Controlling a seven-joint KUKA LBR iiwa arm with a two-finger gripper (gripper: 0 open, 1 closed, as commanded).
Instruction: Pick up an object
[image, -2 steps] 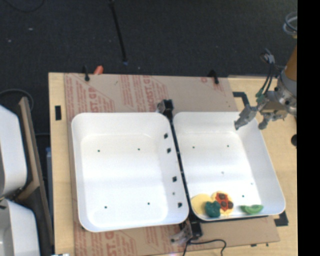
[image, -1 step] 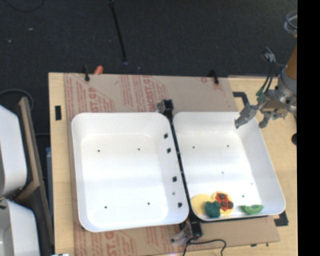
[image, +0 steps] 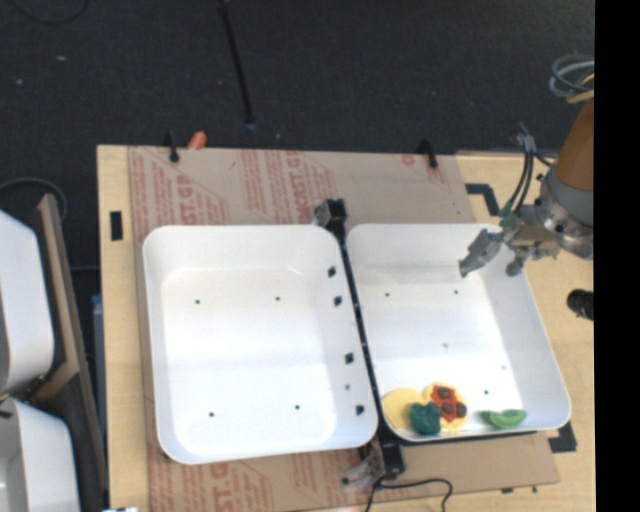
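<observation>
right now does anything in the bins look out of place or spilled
Nothing looks spilled or damaged. The objects, a yellow piece, a dark green one, an orange and black one and a light green one, are crowded against the right bin's near edge. The pincer hangs above its far end, away from them.

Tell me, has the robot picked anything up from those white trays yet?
Not yet, going by this view. The gripper sits over the far edge of the right bin with nothing visible between its fingers. The small objects, a yellow piece, a dark green one and a light green one, all lie at the bin's near edge. Reaching, grasping and lifting remain.
</observation>
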